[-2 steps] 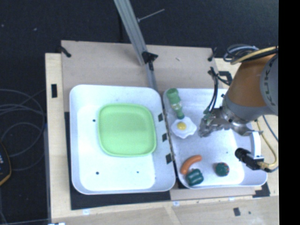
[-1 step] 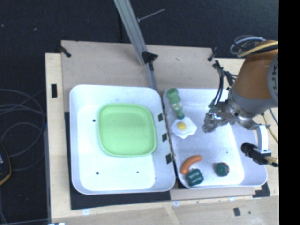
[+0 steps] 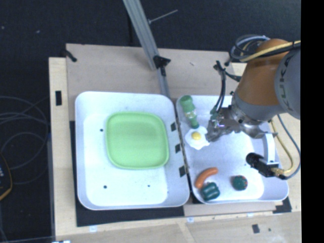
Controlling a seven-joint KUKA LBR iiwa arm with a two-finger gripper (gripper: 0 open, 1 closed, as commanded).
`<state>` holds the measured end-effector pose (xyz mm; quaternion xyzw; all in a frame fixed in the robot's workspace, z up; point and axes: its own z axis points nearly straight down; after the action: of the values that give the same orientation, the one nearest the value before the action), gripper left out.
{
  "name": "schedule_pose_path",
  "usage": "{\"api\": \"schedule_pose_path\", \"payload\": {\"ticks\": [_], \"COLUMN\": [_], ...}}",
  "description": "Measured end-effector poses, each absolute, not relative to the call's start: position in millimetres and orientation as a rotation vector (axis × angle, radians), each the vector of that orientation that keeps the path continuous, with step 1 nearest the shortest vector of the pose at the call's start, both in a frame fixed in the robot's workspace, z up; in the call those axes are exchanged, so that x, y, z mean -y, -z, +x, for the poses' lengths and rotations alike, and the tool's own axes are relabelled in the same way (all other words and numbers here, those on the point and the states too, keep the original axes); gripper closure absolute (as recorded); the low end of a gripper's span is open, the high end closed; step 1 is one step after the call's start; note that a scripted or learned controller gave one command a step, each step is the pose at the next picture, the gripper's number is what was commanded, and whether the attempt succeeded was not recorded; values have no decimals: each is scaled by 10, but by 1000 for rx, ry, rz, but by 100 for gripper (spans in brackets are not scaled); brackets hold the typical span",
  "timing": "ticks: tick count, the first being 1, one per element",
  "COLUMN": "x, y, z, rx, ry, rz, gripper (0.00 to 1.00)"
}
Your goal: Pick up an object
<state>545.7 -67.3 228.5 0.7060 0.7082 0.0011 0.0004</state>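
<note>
Here the metal hand (image 3: 212, 130) hovers beside a glossy fried egg (image 3: 196, 138), grip state unclear

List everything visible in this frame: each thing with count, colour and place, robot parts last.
bins: 2, white, side by side on the bench
plate: 1, light green, middle of the left bin
bottle: 1, green, lying at the right bin's upper left
egg: 1, white with yellow yolk, right bin's left side, just below the bottle
sausage: 1, orange-red, right bin's lower left
pepper: 1, dark green, just below the sausage
ball: 1, dark green, right bin's lower middle
pole: 1, grey, slanting in from the top
arm: 1, grey and orange, over the right bin
gripper: 1, dark, beside the egg
</note>
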Motion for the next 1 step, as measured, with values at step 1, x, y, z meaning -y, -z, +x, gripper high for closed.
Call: {"api": "schedule_pose_path", "payload": {"ticks": [1], "x": [197], "y": [-2217], "z": [5466], "rx": [-2225], "ry": [-1], "rz": [2218], "gripper": [100]}}
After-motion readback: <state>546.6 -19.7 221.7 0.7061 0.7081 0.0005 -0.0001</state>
